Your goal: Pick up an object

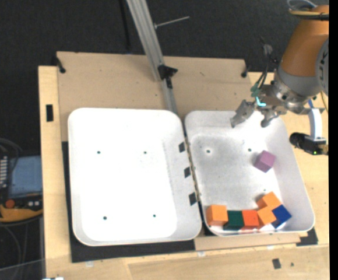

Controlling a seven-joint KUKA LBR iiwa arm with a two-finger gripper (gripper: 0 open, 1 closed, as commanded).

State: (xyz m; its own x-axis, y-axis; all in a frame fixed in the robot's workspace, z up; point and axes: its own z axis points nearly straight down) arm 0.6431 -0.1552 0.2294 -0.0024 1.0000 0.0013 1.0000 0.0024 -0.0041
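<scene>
A row of blocks (247,216), orange, green and blue, lies packed against the near wall of the right bin (199,156), well below the claw. Nearer to it, just below and slightly right, a purple cube (264,161) sits alone on the bin floor. The claw (255,116) hangs over the far end of that bin, its two fingers spread apart with nothing between them. Nothing is picked yet; choosing, descending, gripping and lifting all remain.
</scene>
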